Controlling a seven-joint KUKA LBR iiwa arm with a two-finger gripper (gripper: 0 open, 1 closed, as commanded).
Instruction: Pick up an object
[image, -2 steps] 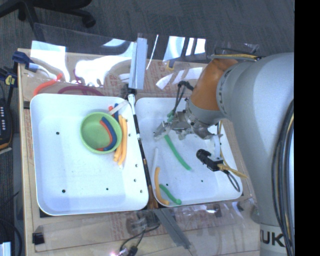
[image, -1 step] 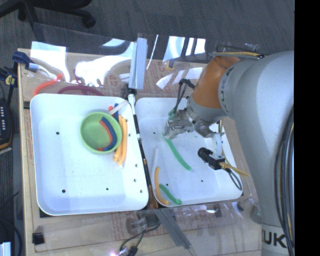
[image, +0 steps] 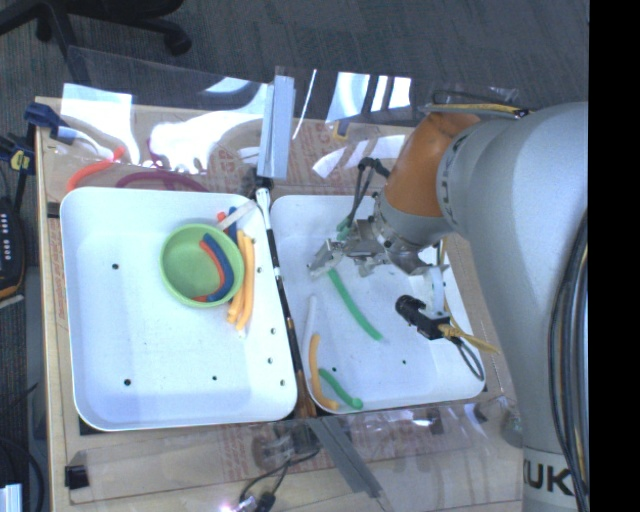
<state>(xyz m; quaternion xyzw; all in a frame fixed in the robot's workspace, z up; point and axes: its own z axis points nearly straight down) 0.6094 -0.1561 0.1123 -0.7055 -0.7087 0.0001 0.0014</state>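
The gripper (image: 335, 256) hangs low in the right bin (image: 455, 375), over the upper end of a green strip (image: 357, 306); its tip is too blurred to judge. The arm (image: 500, 200) hides the bin's far right corner. A green bowl (image: 195, 268) lies in the left bin (image: 130, 370).

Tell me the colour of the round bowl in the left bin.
The round plastic bowl is light green, seen clearly in the camera view, resting in the left white bin.
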